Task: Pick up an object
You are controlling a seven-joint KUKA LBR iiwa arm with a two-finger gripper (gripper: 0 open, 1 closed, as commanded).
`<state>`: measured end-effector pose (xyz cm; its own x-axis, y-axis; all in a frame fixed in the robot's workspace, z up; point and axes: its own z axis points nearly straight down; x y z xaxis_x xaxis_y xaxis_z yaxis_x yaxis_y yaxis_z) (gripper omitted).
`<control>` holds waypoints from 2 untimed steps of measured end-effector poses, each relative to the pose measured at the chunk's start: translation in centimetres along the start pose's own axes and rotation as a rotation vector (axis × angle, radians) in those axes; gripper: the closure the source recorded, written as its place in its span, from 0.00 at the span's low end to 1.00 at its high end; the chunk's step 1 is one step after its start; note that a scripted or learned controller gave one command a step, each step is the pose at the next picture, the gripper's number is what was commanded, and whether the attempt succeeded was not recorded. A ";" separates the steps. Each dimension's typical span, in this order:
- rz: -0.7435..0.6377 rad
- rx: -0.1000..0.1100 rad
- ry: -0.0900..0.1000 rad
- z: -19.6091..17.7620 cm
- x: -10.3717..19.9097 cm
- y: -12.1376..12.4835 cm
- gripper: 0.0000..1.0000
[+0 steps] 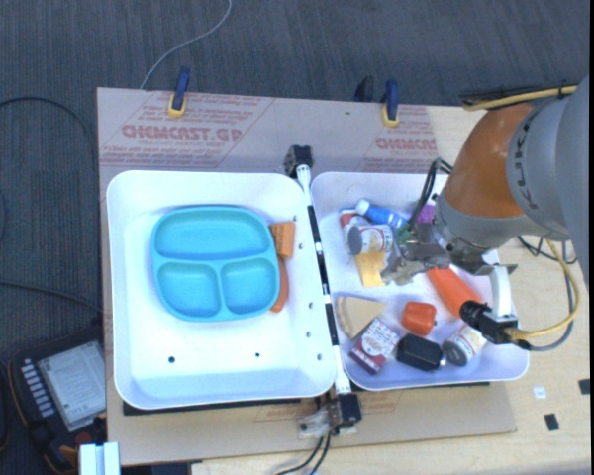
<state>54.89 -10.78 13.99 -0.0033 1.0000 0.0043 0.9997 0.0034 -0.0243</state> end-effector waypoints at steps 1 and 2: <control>0.000 0.000 0.000 0.0 0.0 0.0 0.00; 0.004 -0.029 -0.007 5.4 1.2 -2.6 0.00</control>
<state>52.15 -9.60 8.67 0.0003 1.0000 -0.0030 1.0000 -0.0003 0.0048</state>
